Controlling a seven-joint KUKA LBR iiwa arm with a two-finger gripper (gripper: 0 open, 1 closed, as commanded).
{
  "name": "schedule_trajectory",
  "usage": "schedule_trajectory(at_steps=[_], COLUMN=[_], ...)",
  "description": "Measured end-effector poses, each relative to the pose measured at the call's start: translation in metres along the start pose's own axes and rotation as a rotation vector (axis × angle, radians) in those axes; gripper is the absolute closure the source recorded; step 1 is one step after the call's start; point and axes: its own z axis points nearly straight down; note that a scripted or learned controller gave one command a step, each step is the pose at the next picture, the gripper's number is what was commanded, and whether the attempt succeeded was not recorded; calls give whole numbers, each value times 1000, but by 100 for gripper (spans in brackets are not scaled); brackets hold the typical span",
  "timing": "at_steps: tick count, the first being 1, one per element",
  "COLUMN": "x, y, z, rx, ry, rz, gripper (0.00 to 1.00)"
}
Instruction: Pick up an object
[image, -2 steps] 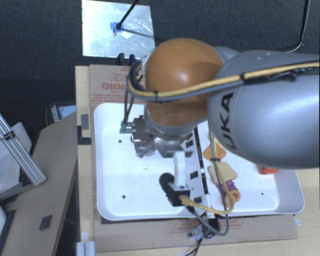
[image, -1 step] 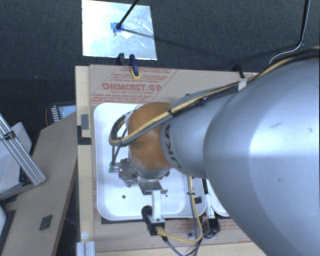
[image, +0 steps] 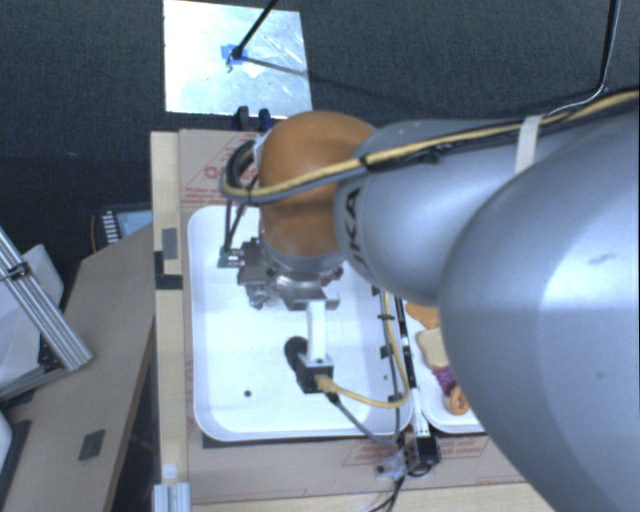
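My arm (image: 500, 230) over the left bin (image: 235, 350)
The gripper (image: 292, 285) hangs above its white floor; open or shut, I cannot tell.

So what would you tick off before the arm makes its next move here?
1. Gripper over a bin: ok, it hangs above the left bin.
2. Something to grab beneath it: cannot tell; the arm hides much of that floor.
3. Things on offer nearby: ok, a tan piece and a purple piece lie in the right bin.
4. Already carrying something: cannot tell.
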Motion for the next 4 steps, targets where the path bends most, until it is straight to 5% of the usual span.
schedule_trajectory(at_steps=[1, 2, 3, 4], x=[-89, -87, -108, -7], y=[-32, 47, 73, 106], z=[-27, -134, -309, -219], rx=[9, -9, -13, 14], ry=[-5, 0, 1, -1], rz=[7, -3, -3, -12], gripper=[100, 100, 100, 100])
